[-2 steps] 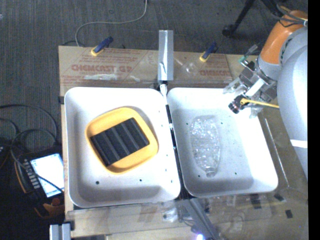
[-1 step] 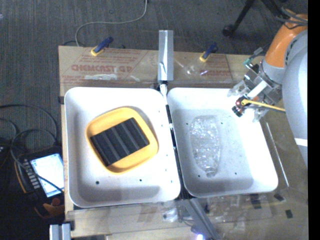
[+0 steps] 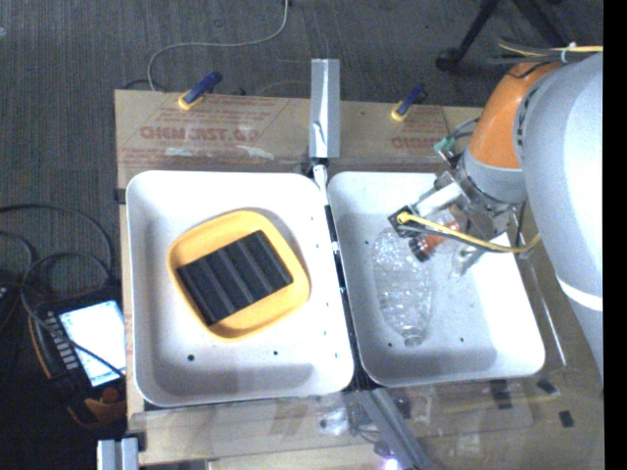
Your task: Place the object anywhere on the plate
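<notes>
A yellow plate (image 3: 188, 251) lies in the left bin (image 3: 157, 204), and a black ridged rectangular object (image 3: 235, 274) rests flat on it. A clear plastic bottle (image 3: 404, 287) lies lengthwise in the right bin (image 3: 490, 341), near its left side. My gripper (image 3: 458, 255) hangs over the upper middle of the right bin, just right of the bottle's upper end. I see nothing between it and the bin floor, and it is far from the plate.
The grey arm with its orange band (image 3: 500, 125) reaches in over the right bin's far right corner. A raised divider (image 3: 333, 253) separates the two bins. Cardboard (image 3: 235, 130) with clamps lies behind the bins.
</notes>
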`<state>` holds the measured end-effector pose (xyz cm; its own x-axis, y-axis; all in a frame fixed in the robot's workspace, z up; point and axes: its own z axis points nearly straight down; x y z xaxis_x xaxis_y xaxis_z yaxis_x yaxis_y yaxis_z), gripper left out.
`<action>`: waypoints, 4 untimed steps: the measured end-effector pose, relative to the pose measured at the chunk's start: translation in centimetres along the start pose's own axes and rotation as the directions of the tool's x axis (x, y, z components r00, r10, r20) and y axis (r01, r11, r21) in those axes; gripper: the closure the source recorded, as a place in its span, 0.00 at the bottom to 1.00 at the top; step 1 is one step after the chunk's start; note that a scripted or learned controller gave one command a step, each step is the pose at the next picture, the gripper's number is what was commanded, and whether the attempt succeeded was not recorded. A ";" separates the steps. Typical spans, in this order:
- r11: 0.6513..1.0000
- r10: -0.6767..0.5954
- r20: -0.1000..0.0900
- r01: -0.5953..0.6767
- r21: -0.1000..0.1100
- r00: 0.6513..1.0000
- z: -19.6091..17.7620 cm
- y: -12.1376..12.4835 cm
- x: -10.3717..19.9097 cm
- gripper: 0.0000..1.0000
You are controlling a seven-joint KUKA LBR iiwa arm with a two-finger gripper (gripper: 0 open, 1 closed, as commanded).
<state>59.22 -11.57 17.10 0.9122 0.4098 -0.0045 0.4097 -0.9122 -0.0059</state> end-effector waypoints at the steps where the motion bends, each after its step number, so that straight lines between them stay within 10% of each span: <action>1: 0.982 0.189 0.001 -0.189 -0.006 0.982 7.9 6.7 2.5 1.00; 4: 0.976 0.219 -0.001 -0.219 -0.004 0.976 1.8 12.6 1.8 1.00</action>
<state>66.06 -22.31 15.17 0.9798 0.2000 -0.0050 0.2000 -0.9798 -0.0009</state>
